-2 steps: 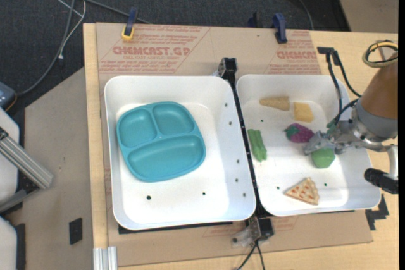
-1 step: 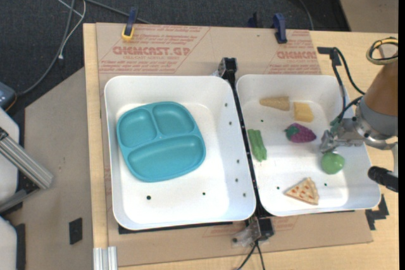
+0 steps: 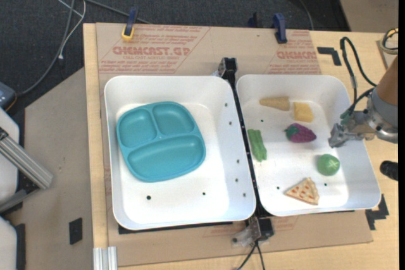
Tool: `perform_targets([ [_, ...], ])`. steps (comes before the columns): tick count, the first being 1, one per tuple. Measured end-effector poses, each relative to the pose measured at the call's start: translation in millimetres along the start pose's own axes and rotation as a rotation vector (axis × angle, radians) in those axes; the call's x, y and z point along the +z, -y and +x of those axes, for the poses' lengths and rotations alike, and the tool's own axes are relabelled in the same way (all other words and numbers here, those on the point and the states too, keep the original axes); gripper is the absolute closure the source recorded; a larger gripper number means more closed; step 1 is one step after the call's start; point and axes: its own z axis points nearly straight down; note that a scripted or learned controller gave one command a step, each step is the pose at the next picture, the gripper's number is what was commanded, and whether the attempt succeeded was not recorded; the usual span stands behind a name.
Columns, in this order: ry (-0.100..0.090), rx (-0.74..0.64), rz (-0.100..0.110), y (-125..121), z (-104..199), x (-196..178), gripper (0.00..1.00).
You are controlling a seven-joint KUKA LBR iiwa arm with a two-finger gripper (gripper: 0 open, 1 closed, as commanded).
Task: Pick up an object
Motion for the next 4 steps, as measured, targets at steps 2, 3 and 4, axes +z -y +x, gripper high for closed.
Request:
perform_targets([
  [2, 0.001, -0.001, -0.003, 7.1, -3.1, -120.4, 1.00],
  [3, -0.005, -0.005, 0.006, 3.1, 48.6, -116.6, 1.00],
  [4, -0.005, -0.005, 0.007, -5.7, 95.0, -104.3, 1.00],
])
